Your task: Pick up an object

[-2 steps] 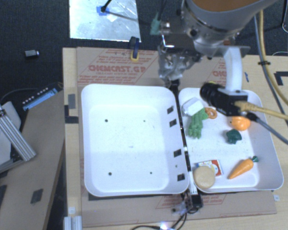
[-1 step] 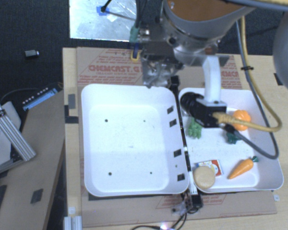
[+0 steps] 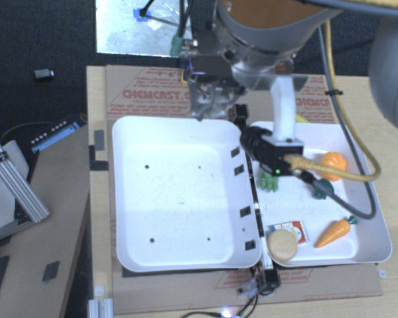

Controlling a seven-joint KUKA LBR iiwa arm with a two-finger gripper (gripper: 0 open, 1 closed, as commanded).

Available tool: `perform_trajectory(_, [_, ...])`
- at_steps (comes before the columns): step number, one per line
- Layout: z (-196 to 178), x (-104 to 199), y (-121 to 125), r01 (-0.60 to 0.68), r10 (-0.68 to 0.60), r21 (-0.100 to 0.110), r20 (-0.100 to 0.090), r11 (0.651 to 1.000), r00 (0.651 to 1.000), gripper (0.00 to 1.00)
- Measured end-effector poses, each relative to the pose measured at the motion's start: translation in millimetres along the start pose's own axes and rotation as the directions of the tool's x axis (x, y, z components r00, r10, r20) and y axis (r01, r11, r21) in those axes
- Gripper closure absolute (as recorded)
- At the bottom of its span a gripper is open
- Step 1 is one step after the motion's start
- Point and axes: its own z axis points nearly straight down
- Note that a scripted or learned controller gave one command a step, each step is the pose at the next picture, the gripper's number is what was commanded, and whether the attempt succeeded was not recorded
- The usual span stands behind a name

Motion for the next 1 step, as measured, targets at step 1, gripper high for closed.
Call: perform_trajectory(1, [34.6,-120.7,60.4,-0.018,0.018,0.001,0.005,1.000,1.000,1.00])
